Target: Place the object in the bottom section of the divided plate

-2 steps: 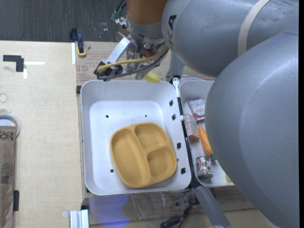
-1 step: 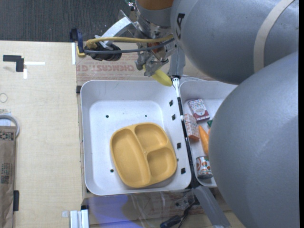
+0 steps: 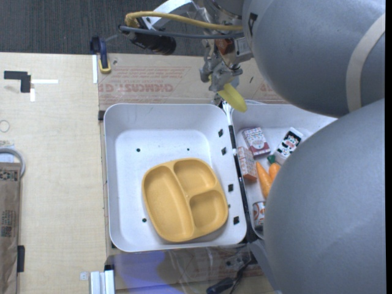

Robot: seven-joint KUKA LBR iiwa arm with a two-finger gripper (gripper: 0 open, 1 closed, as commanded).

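The yellow banana-shaped toy [image 3: 234, 98] hung pinched at its upper end between the fingers of the gripper [image 3: 222, 83], its lower end pointing down and to the right. It was held in the air over the far edge of the bins, about where the left bin's [image 3: 116, 164] far right corner meets the right bin [image 3: 318, 122], and touched neither.

The divided plate [image 3: 184, 199], tan with three sections, lay in the left bin toward its near side, well apart from the toy. All its sections were bare, the bottom one included.

Judged from this, the pick was done and the lift too; the carry across to the plate, the lowering and the release over the bottom section were all left to do.

In the right bin lay a small carton [image 3: 256, 141], a black-and-white packet [image 3: 288, 144], a brown bar [image 3: 246, 164] and an orange carrot-like piece [image 3: 264, 177], partly hidden under the grey arm [image 3: 318, 41]. The pale worktop [image 3: 49, 164] stretched away to the left.
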